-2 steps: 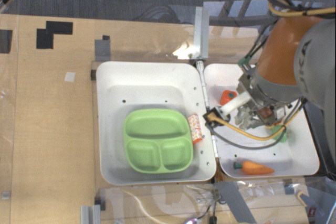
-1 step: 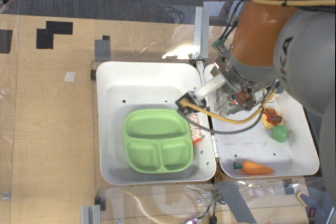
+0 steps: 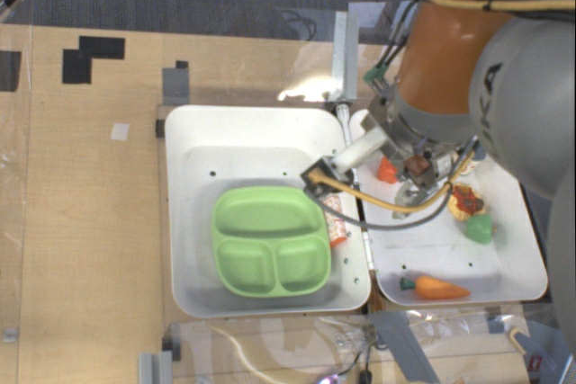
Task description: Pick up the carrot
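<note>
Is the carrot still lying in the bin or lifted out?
Lying in the right bin, near its front edge: the carrot rests flat, apart from the gripper.

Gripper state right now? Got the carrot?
Gripper: open or shut cannot be told. Carrot lies in the right bin, near its front edge, apart from the gripper.

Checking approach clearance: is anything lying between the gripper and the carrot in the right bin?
Nothing visible does. The carrot lies alone near the right bin's front edge, bare white floor between it and the gripper. The green toy sits off to the side.
</note>
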You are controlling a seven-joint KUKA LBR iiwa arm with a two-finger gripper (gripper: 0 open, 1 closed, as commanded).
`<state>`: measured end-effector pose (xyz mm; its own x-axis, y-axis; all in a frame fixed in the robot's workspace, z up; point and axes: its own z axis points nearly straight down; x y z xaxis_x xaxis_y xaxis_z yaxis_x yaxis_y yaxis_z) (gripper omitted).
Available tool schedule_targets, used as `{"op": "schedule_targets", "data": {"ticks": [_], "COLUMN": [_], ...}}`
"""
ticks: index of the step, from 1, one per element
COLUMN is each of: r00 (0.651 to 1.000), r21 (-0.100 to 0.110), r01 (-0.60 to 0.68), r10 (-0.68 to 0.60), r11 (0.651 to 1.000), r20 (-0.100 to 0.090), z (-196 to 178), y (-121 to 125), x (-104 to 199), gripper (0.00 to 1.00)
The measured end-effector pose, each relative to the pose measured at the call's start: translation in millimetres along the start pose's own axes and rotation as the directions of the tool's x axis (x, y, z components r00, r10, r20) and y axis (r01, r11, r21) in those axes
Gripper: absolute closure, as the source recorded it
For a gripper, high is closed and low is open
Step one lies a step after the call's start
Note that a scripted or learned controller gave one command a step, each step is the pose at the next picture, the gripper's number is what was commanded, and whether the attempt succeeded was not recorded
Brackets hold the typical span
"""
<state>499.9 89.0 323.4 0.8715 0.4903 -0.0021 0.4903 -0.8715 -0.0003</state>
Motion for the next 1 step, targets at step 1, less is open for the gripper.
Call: {"op": "schedule_targets", "data": {"ticks": [1], "r00": [0.958], "r21": [0.000], "r01": [-0.286], "r10": [0.286], "r11": [0.958], "r20": [0.002], "z": [58.5], "y": [40.3], "x": [-1.8], "gripper": [0.00]}}
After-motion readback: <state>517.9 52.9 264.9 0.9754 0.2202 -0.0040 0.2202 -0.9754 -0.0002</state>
